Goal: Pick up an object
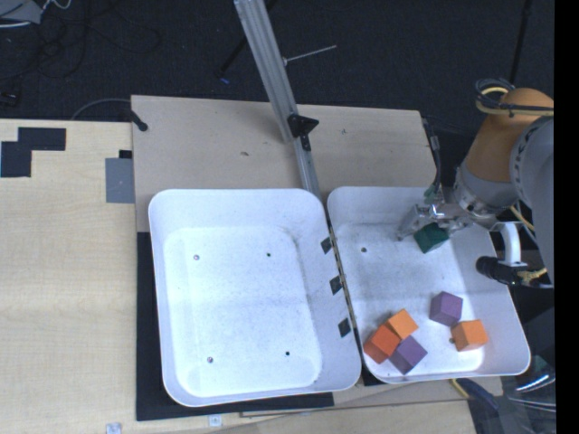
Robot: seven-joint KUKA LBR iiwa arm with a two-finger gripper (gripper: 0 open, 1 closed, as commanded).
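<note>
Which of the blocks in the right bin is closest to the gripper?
The green block, directly at the gripper; it is the sole green one, apart from the orange and purple blocks clustered at the bin's near end.

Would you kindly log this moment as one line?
gripper: over right bin | green block: between fingers | other blocks: near front edge

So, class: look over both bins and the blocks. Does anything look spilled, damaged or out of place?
Nothing stands out. The blocks all lie inside the right bin: a green block at the gripper, and purple and orange blocks loosely scattered near the front. None has spilled over the rim.
</note>
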